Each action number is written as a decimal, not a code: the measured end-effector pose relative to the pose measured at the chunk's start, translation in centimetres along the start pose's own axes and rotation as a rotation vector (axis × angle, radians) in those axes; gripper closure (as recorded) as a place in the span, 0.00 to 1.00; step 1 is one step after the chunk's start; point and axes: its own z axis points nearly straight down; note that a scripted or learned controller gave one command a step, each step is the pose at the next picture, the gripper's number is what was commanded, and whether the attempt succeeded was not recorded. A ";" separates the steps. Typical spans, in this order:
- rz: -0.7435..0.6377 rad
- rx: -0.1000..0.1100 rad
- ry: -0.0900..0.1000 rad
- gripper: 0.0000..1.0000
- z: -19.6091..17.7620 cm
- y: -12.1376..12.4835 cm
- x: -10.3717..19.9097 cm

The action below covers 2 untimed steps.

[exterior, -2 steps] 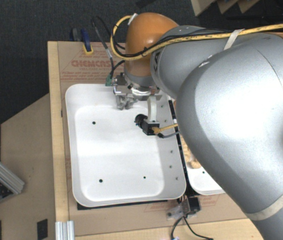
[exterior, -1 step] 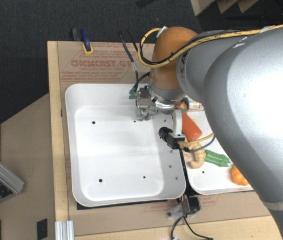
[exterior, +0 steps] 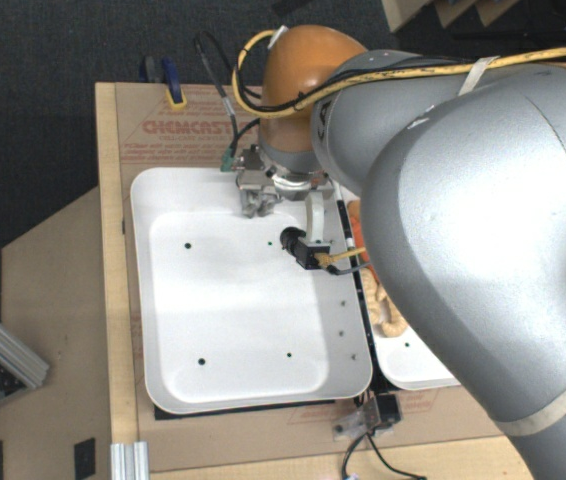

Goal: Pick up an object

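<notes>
My gripper hangs low over the far edge of the left white bin, just inside its back wall. Nothing shows between its tips from this angle. In the right bin, most of which the grey arm covers, an orange object peeks out beside the dividing wall. A pale tan object lies a little nearer the front, also against that wall. Both are to the right of the gripper, across the divider.
The arm's bulky grey body spans the right half of the view above the right bin. The bins rest on a cardboard sheet on the bench. A blue and yellow clamp sits at the sheet's far edge.
</notes>
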 end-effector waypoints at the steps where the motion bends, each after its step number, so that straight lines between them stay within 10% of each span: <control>1: 0.006 0.010 -0.002 1.00 0.0 -2.6 -1.9; 2: 0.002 0.000 0.000 1.00 0.0 0.0 0.5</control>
